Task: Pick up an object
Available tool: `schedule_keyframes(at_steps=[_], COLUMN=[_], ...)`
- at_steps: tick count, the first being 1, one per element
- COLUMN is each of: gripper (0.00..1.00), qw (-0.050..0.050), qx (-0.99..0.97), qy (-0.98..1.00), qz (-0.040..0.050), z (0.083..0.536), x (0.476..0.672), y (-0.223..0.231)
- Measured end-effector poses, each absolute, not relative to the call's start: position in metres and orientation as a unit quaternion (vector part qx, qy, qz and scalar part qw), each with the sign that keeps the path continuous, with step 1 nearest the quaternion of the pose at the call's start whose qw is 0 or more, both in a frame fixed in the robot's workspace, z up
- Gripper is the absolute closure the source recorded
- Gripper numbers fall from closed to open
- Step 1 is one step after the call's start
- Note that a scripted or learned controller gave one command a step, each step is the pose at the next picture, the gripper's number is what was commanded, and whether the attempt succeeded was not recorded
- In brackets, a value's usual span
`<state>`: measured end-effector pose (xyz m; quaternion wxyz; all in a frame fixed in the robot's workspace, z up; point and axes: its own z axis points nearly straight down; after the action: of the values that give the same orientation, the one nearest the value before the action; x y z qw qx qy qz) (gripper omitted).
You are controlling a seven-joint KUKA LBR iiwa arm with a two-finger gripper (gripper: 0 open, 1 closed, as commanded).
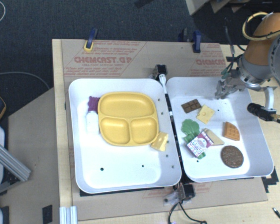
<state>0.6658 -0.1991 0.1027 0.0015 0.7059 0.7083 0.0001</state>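
My gripper (222,91) hangs over the far right part of the right bin (256,139), with nothing visibly held. Toy food lies in that bin: a brown chocolate square (191,106), a yellow cheese slice (206,113), an orange waffle piece (231,130), a round brown cookie (232,156), a green leafy piece (190,127), a pink and white packet (199,144) and a tan wedge (213,136). The nearest of these, the cheese slice, lies below and left of the gripper.
The left bin (121,171) holds a yellow divided plate (128,117), a purple and white bottle (92,113) on its left and a yellow cheese wedge (160,142) at its lower right. The near part of the left bin floor is bare.
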Motion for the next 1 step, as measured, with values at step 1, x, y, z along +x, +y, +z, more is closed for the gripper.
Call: schedule_keyframes(at_steps=[1], gripper=[1.00], qw=[0.004], qx=[0.707], qy=[0.707], qz=[0.0015], z=[0.1494], x=[0.6607], y=[-0.2009])
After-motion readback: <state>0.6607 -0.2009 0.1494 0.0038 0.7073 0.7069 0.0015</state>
